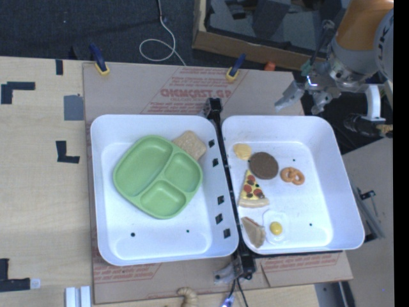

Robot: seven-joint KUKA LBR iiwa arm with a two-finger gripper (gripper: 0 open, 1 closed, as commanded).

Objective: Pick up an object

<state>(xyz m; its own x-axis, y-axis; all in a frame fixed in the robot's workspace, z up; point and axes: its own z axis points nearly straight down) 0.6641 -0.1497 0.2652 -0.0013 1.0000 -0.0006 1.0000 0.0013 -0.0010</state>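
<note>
My gripper (300, 102) hangs above the bench just past the far edge of the right bin (319, 130), open with nothing between its fingers. Inside that bin lie several toy foods: a brown round patty (263, 165), a small yellow piece (241, 151), a pretzel (293, 176), a pizza slice (252, 189), a fried egg (276, 226) and a sandwich wedge (254, 232). All of them sit in the bin's left half, well below and left of the gripper.
The left bin (108, 235) holds a green divided plate (158, 176) with a tan cracker (190, 144) at its far right corner. A black divider (220, 171) runs between the bins. Clamps (98, 62) pin the cardboard at the back.
</note>
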